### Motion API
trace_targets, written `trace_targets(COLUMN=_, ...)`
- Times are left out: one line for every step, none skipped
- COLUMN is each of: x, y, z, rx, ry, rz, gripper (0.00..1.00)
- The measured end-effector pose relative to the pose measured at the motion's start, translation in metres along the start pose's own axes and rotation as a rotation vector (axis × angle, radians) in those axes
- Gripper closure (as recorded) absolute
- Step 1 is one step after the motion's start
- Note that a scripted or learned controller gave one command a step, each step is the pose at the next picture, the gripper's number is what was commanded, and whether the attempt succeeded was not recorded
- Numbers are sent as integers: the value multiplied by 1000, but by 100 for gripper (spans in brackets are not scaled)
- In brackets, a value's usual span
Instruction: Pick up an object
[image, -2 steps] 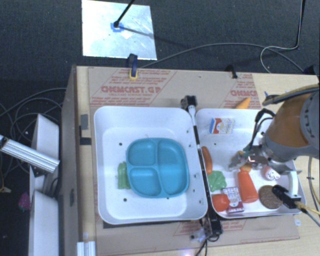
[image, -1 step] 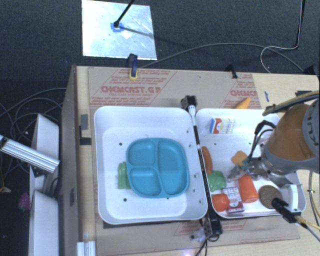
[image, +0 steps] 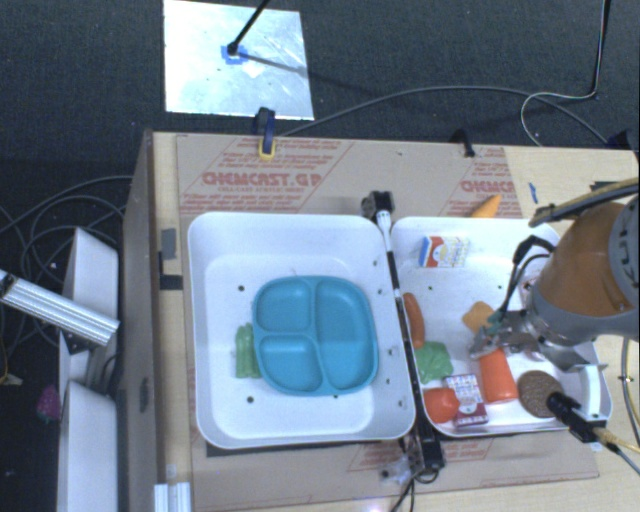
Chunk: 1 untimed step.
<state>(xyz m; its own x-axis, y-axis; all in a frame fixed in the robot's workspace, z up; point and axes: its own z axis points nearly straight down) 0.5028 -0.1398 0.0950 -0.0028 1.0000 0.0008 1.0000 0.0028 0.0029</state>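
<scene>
The right bin (image: 452, 286) holds several toy foods. An orange block (image: 498, 379) lies near its front, with a brown round cookie (image: 540, 392) to its right and a red packet (image: 467, 398) to its left. My gripper (image: 493, 343) hangs low over the bin, just above the orange block's top end and beside a yellow-orange piece (image: 478, 315). The grey and orange arm comes in from the right and hides the bin's right side. Nothing shows as lifted.
A green item (image: 433, 358), a sausage (image: 414, 316) by the divider and a white carton (image: 443, 251) also lie in the right bin. The left bin (image: 290, 228) bears a blue divided plate (image: 315, 335) and a green piece (image: 245, 352). An orange carrot (image: 486, 207) rests behind the bins.
</scene>
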Motion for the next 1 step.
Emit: trace_targets(x=76, y=4, z=-90, rx=0, ry=0, rz=-1, gripper=100)
